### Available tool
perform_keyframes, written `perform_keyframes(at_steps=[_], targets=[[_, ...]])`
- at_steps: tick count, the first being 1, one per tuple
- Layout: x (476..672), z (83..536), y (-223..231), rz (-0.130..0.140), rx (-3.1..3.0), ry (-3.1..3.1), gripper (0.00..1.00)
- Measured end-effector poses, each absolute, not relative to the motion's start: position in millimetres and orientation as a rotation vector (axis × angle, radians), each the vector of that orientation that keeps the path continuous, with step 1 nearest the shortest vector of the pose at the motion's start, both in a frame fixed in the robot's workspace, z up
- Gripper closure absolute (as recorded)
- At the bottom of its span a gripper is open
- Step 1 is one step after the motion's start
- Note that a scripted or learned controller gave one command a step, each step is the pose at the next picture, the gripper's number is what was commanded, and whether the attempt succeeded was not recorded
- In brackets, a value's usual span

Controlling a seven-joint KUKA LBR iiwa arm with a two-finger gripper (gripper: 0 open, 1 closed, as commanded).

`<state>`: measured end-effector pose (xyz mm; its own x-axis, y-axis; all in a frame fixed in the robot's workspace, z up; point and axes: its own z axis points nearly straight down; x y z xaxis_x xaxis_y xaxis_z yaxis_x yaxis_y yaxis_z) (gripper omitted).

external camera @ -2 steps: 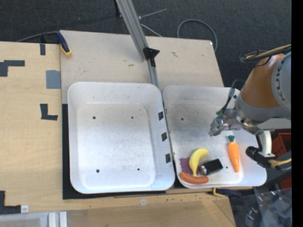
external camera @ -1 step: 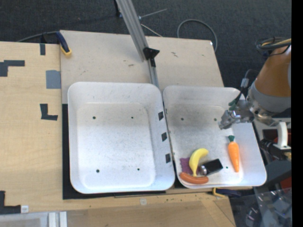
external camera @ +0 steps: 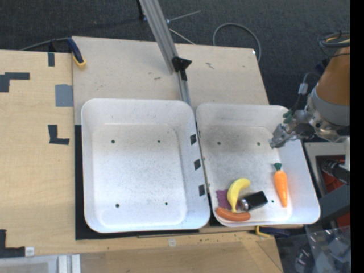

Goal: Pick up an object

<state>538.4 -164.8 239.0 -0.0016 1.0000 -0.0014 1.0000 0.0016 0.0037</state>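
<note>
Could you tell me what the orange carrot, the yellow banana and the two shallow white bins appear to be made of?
The orange carrot and yellow banana look like toy plastic: flat, even colour and smooth skin. The right white bin and left white bin look like matte moulded plastic with rounded corners, speckled with dark scuffs. All this is judged from appearance alone.

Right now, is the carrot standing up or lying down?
Lying down: the carrot rests flat on the right bin's floor, green top toward the far side.
</note>
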Motion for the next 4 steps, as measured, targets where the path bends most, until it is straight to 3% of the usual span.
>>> perform_keyframes(at_steps=[4], targets=[[535.6, 218, 41, -0.003, 2.216, 2.232, 1.00]])
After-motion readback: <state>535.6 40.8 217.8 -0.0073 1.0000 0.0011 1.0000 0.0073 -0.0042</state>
